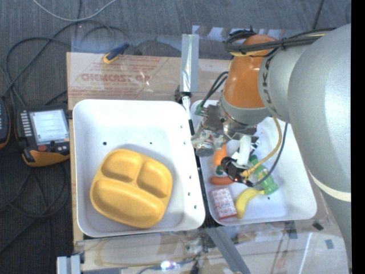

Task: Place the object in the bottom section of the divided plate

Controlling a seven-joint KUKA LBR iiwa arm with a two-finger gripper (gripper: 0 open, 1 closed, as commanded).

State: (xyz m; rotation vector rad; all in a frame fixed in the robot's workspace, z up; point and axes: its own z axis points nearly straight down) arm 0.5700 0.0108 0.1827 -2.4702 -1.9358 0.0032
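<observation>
The yellow divided plate (131, 188) lies in the left white bin (91, 113), toward its front, with two small sections at the far side and one long section at the near side. Nothing lies on the plate. My gripper (203, 141) hangs low over the left edge of the right bin (296, 204), just beside the wall between the two bins. Close to its right lie an orange toy (219, 156) and a red-orange toy (221, 180). A yellow banana (248, 200), a pink-and-white packet (222, 203) and a green piece (268, 185) lie nearer the front.
The grey arm with its orange band (251, 79) covers the back and right of the right bin. A handheld pendant (44, 129) sits left of the bins. Cardboard (114, 76) with a blue-and-yellow tool (115, 52) lies behind the left bin.
</observation>
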